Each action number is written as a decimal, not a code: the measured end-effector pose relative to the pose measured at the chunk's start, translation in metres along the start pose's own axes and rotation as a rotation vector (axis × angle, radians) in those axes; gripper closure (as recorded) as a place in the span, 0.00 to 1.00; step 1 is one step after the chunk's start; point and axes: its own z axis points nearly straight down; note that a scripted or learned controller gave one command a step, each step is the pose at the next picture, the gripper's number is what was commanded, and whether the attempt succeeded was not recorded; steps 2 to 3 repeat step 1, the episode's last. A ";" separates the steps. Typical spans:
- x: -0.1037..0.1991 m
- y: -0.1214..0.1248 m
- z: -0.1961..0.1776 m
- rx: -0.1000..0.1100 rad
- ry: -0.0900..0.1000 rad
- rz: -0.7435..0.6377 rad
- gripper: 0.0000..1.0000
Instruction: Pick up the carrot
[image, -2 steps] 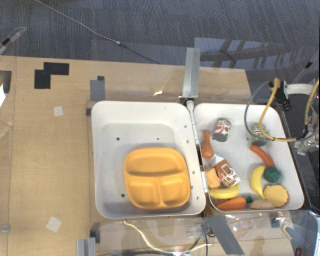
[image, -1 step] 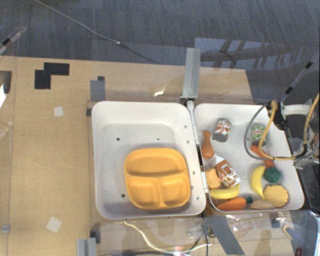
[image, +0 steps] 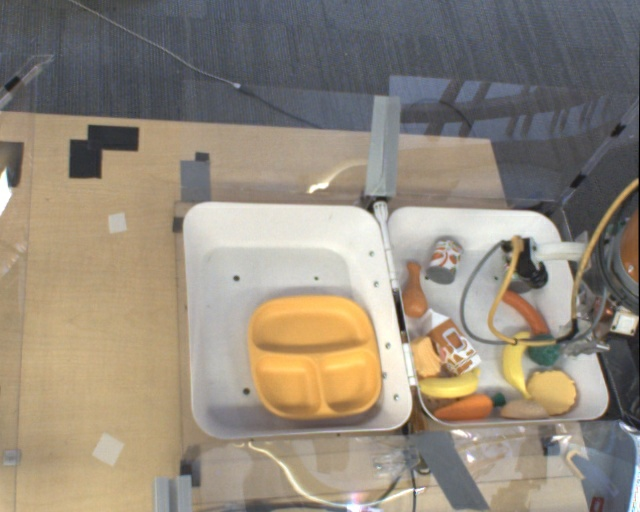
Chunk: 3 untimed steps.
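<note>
carrot (image: 463, 407) lies left of the gripper (image: 588, 345), nearer the bin's front rim; long axis left-right; cannot tell the gripper's state

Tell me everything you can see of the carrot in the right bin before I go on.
The carrot is a short orange piece with a green stub at its right end, smooth and plastic-looking, apparently whole. It lies on its side in the right bin, along the near wall, tip pointing left. A yellow banana lies against its far side; a pale piece sits by its green end.
</note>
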 end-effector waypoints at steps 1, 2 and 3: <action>0.003 0.000 -0.019 -0.001 0.006 0.002 1.00; 0.003 0.000 -0.019 -0.001 0.006 0.002 1.00; 0.003 0.000 -0.019 -0.001 0.006 0.002 1.00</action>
